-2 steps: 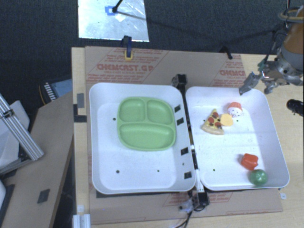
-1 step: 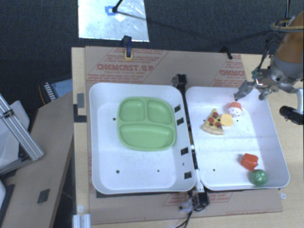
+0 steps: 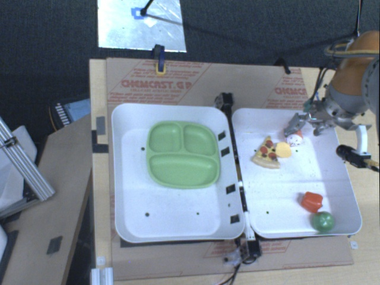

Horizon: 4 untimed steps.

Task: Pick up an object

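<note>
Beside end effector (image 3: 304,125), pizza slice (image 3: 266,154) tip-up.

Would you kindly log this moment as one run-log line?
pincer: over right bin, by small white toy | holding: nothing seen | nearby: pizza slice | left bin: green plate

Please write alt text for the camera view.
The gripper hangs over the right bin, above a small white toy beside a pizza slice. The left bin holds a green plate.

A toy pizza slice (image 3: 266,154), yellow piece (image 3: 284,151), possibly a small white-and-red toy (image 3: 294,139), red block (image 3: 312,201) and green ball (image 3: 322,221) lie in the right bin (image 3: 338,177).
</note>
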Tool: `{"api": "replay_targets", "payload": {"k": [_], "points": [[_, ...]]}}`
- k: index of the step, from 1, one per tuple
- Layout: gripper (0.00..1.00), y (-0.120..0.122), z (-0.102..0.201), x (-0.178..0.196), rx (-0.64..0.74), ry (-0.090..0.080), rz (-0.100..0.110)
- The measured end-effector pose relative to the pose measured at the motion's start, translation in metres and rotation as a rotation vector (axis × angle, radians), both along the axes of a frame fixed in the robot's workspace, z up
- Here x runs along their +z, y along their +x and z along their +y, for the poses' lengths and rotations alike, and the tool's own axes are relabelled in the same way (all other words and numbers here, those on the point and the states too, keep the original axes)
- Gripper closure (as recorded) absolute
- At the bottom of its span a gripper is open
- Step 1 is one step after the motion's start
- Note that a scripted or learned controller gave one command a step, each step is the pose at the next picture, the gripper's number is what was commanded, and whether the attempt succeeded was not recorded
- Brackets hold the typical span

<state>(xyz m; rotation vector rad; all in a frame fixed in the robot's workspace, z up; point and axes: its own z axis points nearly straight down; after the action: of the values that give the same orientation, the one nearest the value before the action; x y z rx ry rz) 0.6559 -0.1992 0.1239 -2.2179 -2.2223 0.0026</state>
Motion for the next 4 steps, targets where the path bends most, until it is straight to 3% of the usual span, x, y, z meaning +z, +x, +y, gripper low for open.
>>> {"api": "replay_targets", "payload": {"k": [1,2,4], "points": [[0.00,0.000,0.001,-0.041,0.003,0.000,-0.002],[1.00,0.003,0.000,-0.027,0.005,-0.003,-0.010],[1.00,-0.001,-0.006,0.082,0.002,-0.003,-0.010]]}}
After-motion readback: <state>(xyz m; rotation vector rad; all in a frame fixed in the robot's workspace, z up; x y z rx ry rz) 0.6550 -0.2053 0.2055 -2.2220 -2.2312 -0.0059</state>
